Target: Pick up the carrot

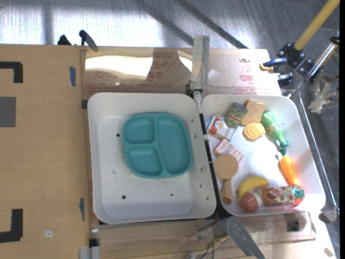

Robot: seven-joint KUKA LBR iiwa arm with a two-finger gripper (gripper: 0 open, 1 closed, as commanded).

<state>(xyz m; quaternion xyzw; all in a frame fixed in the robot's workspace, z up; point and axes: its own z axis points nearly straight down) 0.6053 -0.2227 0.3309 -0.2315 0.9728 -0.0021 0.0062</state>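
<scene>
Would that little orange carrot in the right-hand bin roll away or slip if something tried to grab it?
The small orange toy carrot looks rounded and tapered, so a nudge would probably roll it in a curve. Its smooth, plastic-looking surface might slip between fingers. It seems stiff and light.

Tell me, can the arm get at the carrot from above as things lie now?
Probably yes. The carrot lies bare on the right bin floor near its right wall, nothing on top; the green bottle and juice box sit close by its ends.

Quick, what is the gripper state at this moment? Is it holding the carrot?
Gripper: state cannot be told. The carrot lies in the right bin, beside the green bottle, with nothing gripping it.
</scene>
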